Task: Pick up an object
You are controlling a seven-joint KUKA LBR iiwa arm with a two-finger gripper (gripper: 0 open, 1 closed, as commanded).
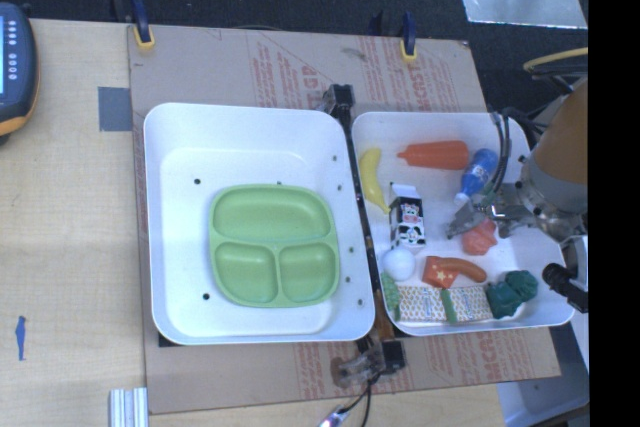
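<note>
On the cardboard-covered bench, the grey gripper, its finger state too blurred to tell, hangs apparently just above the small reddish-pink lump in the right white bin, so it should descend straight, clear of the blue bottle just beyond that lump.

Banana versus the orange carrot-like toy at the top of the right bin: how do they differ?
The banana is yellow, curved and lies upright along the right bin's left wall. The carrot-like toy is orange, straighter, thicker and lies crosswise near the top wall. Both lie loose in that bin.

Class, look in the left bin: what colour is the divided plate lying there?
Light green; the divided plate shows clearly in the camera view.
</note>
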